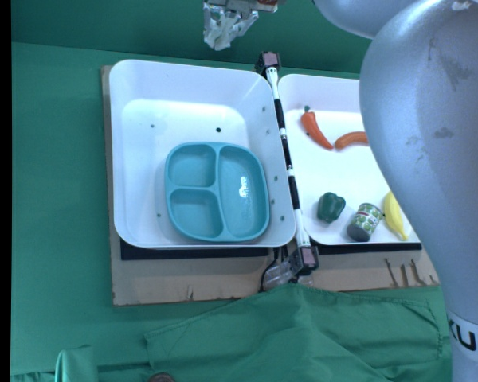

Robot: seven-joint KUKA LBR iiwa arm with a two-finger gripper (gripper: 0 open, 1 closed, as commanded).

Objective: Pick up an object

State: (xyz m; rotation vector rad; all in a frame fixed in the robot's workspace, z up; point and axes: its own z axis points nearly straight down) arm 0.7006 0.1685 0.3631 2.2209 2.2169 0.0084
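Your two-finger gripper (223, 32) hangs above the far edge of the left white bin (135, 94), past its rim; can't tell how wide it's set, nothing seen between the tips. Pickable items all sit in the right white bin (334, 90), i.e. right of and nearer the camera than the gripper. Closest candidate: red-orange chilli pepper w/ green stem (315, 128), long axis diagonal, far-left to near-right; teal three-compartment plastic plate (217, 191) lies in the left bin.
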